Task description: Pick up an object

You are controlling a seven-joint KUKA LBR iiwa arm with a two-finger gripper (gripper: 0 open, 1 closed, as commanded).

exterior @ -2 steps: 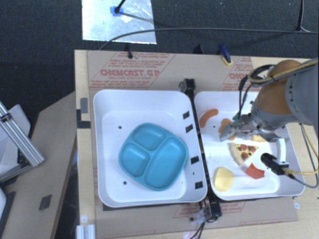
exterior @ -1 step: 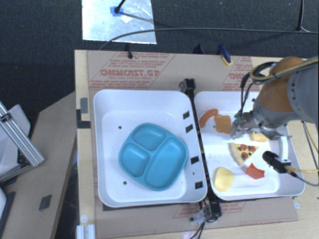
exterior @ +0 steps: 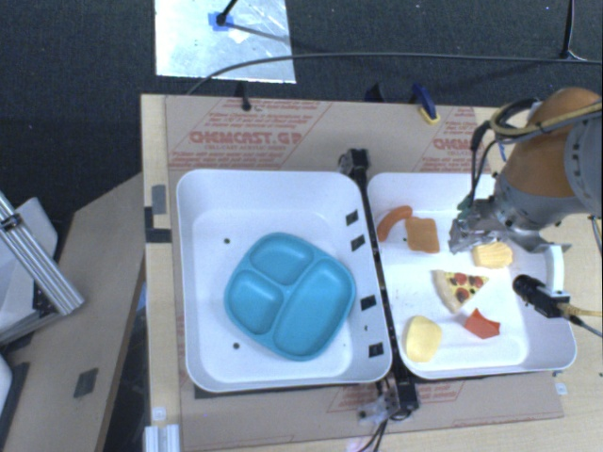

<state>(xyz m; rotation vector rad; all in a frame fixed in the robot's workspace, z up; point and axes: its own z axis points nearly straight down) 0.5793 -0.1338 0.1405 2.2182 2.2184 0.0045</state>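
Cheese-coloured block, pale yellow and the likeliest target, is lying in the right bin just beside and below the gripper; whether the jaws are standing open or closed cannot be told, since the wrist is covering them, and nothing is showing between them. Judged from here, the main risk is a closing on air or on the wrong piece; the cause would be crowding, because the orange slab is lying just left of the block and the pizza slice is lying just below it, near enough to be nudged or pinched along. Further from the block, a curved orange sausage is lying up and to the left, a red wedge and a yellow lump are sitting lower down; well to the block's left, the other bin is holding a blue divided plate; a black cable fitting is hanging just right of the block, where it could be snagging.
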